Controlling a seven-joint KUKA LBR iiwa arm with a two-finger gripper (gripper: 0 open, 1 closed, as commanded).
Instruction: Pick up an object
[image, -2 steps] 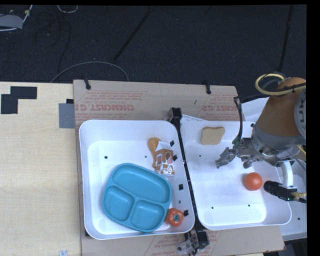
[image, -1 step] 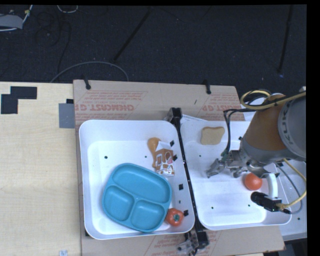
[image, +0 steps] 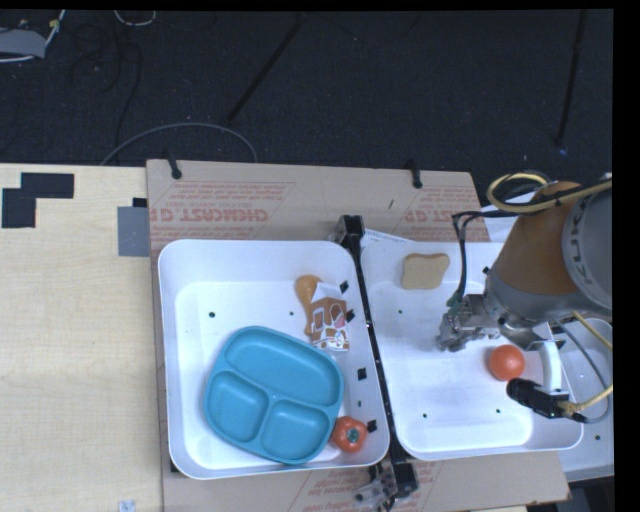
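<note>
Hovering low in the right shallow white bin (image: 440, 440), the gripper (image: 452, 333) sits left of a round orange-red ball (image: 506, 362); can't tell its grip.

The light is bright and even on the two white bins (image: 180, 300), so they look almost glowing, while the floor (image: 300, 70) at the top is very dark and hard to see. Soft, small shadows sit under the blue plate (image: 272, 395) and beside the arm (image: 545, 260), so the light seems to come from above. The picture is a little fuzzy and grainy, and small things look smeary.
</note>
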